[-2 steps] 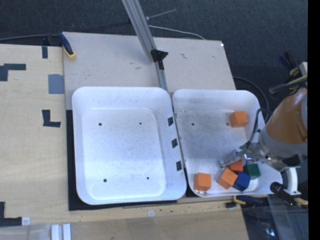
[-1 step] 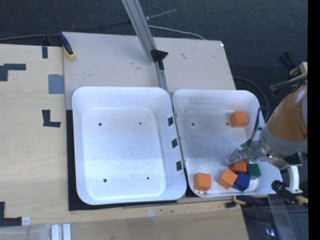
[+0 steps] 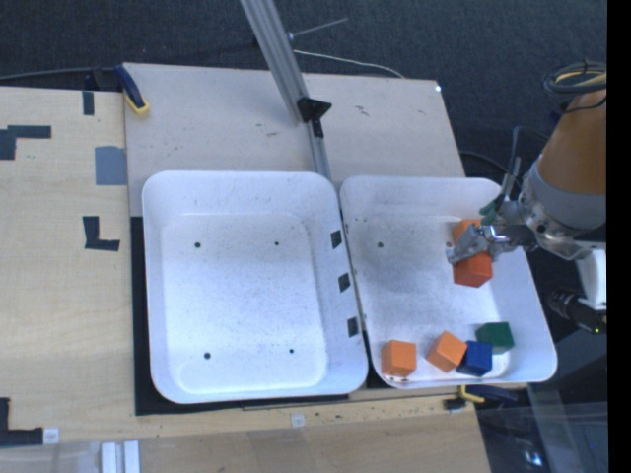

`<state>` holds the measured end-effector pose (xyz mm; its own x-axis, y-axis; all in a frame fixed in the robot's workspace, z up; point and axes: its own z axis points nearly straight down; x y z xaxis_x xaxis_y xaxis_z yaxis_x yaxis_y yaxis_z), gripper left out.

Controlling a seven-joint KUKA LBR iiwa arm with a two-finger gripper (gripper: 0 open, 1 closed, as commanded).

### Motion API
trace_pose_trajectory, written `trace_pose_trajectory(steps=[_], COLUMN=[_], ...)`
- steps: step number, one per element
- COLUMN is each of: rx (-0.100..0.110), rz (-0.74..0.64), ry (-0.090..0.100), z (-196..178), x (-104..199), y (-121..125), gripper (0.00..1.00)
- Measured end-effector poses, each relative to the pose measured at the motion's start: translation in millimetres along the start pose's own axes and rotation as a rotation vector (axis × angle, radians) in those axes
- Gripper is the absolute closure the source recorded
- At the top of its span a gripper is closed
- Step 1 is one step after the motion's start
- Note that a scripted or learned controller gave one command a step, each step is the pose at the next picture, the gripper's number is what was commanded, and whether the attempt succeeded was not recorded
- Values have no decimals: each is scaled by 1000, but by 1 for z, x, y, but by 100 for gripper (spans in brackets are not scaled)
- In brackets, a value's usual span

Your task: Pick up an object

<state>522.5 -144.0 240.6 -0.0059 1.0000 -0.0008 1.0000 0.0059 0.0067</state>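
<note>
Hanging over the right bin [image 3: 394,200], close to its right wall, with the tool [image 3: 477,245] down by a red-orange block [image 3: 474,269]. Touching the block's top, or maybe just above it; hard to say. Cannot tell if the tool is apart or together. Could go wrong by pinching only a corner, so sliding off or tipping. Could also bump the little orange piece [image 3: 461,231] just behind the block. Four more blocks by the bin's near wall: orange [image 3: 398,357], orange [image 3: 448,350], blue [image 3: 477,358], green [image 3: 495,336].
</note>
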Motion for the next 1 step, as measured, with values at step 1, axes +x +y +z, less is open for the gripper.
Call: trace_pose_trajectory(steps=[1], rx=[11], rz=[-4], ry=[4], z=[52], x=[93], y=[55], gripper=[100])
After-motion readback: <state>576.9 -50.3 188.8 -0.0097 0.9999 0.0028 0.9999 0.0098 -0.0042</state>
